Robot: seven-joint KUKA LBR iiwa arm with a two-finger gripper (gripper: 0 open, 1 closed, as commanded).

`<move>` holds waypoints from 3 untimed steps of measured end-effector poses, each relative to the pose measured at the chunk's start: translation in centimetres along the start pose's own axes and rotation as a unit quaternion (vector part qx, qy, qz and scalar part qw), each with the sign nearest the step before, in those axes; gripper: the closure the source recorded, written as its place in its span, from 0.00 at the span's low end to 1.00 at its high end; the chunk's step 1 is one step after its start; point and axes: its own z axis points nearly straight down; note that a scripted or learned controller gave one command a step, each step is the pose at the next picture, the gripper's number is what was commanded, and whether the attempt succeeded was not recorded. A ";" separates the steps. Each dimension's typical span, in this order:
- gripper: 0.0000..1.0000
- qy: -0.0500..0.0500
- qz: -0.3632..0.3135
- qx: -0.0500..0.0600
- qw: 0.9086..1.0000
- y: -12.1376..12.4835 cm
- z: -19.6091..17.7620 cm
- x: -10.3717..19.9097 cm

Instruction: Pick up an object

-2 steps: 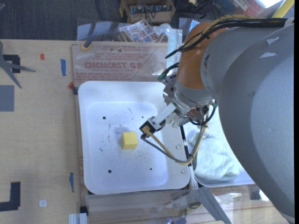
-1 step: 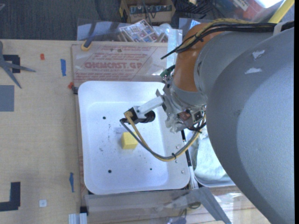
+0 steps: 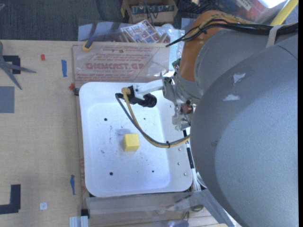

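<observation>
Approach stage, to judge from the layout: nothing lifted yet. Yellow cube (image 3: 131, 142) flat on the floor of the white bin (image 3: 142, 171), a little left of the middle, clear of all four walls, with only a few dark specks nearby. Hand (image 3: 180, 113) up at the bin's right rim, below the orange band of the grey arm (image 3: 246, 126), well apart from the cube and not touching it. Impossible to tell whether apart or together, hidden as it mostly is by the arm's bulk. Next, probably: travel leftward and toward the near side of the bin until centred above the cube, spread wide enough to straddle it, line up with two flat faces rather than the corners, then descend straight and close. Plenty of room around the cube, so little trouble from the walls; more likely trouble from nudging the block aside on a skewed descent.
</observation>
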 end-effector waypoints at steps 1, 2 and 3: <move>1.00 0.001 -0.019 0.000 1.000 -3.7 -1.2 4.4; 1.00 -0.002 -0.263 0.001 0.965 0.4 -7.5 4.4; 1.00 -0.003 -0.169 0.001 0.986 2.8 -3.3 -4.2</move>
